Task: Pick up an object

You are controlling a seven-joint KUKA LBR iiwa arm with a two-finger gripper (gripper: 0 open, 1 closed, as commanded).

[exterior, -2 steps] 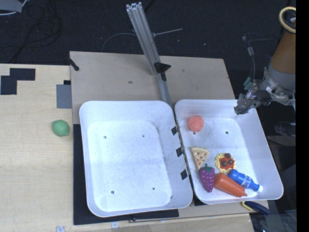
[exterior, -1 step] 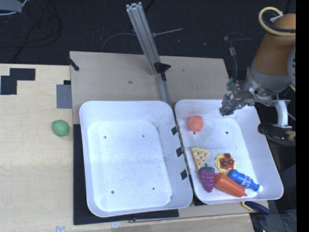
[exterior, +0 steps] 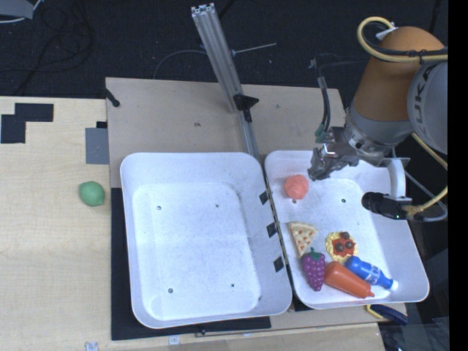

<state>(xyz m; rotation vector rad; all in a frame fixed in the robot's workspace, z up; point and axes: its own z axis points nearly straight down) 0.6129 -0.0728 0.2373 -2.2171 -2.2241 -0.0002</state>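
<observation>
- In the camera view, your arm (exterior: pixel 398 79) came in from the right, grey with the orange band above the wrist, and its gripper (exterior: pixel 320 168) hung over the far part of the right bin (exterior: pixel 409 269).
- You could not tell from this slant whether the claw was spread or pressed together; its tips were dark and blurred, and nothing showed between them.
- The nearest thing to the claw was a pink ball (exterior: pixel 296 186), lying on the floor of the right bin just left of and below the gripper tips, apart from them.
- Toward the near end of the same bin you had a cluster: a pizza slice (exterior: pixel 301 235), purple grapes (exterior: pixel 314 268) just below it, a red and yellow round toy (exterior: pixel 341 246) to the right, an orange carrot (exterior: pixel 348 281) and a blue bottle (exterior: pixel 369 273) lying close together near the front rim.
- The left bin (exterior: pixel 139 174) sat beside the right one, their rims touching along the middle.
- A green ball (exterior: pixel 92 194) rested on the wooden bench (exterior: pixel 44 254), well left of both bins.
</observation>
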